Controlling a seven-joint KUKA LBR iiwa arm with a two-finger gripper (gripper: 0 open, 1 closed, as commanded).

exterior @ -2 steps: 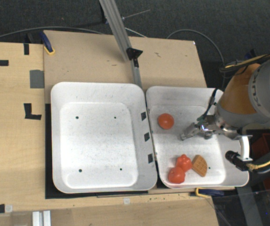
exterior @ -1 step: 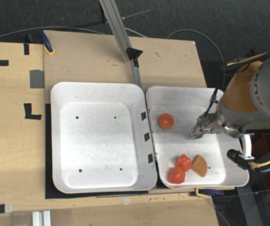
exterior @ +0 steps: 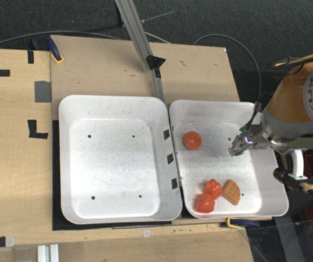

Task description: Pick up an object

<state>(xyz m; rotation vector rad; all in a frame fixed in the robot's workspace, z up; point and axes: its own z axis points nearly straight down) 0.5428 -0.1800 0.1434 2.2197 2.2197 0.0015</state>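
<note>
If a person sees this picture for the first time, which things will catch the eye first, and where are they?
The eye goes first to the red and orange things in the right bin: a red ball alone near its left side, and a red pepper, a tomato and a waffle clustered at its near edge. Next comes the arm, reaching in from the right, its gripper over the right bin's bare middle, apart from all of them.

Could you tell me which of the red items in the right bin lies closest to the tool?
The lone red ball, level with the tool; the other red pieces sit lower by the waffle.
</note>
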